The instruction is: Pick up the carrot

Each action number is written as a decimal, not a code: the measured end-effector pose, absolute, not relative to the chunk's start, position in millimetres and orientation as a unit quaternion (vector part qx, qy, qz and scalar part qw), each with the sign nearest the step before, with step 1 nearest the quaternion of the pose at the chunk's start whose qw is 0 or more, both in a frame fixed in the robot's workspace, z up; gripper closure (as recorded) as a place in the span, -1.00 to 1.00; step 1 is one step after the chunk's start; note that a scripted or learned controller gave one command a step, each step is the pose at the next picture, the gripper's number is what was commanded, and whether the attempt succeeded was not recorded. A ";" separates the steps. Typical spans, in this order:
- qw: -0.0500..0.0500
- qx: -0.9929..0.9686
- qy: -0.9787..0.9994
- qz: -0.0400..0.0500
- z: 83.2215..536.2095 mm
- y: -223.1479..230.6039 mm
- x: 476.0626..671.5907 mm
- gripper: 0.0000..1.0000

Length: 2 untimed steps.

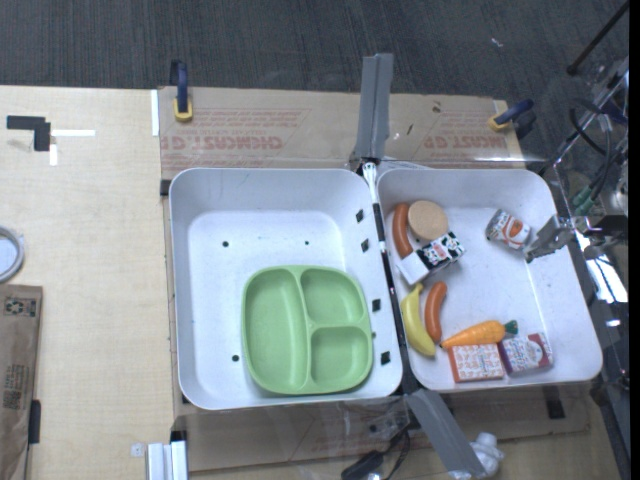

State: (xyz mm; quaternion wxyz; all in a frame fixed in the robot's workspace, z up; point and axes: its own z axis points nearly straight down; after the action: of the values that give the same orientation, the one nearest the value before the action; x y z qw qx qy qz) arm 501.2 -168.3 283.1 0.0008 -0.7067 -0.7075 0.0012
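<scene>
Camera view: the carrot (477,333) lies lower right in the right bin (560,298), touching a red packet (477,363); the gripper (545,246) should descend across its middle; its jaw state I cannot tell.

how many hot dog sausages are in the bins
2, both in the right bin: one sausage near the back left beside a round bun, the other lower down between the banana and the carrot.
</scene>
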 end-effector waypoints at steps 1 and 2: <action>0.001 -0.659 -0.752 0.001 185.9 -143.9 477.5 -1.00; -0.002 -0.561 -0.828 -0.002 94.2 -136.2 479.6 -1.00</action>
State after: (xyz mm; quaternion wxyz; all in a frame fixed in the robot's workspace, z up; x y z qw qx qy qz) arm 479.6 -136.2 94.2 -0.0022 -0.5613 -0.8276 -0.0019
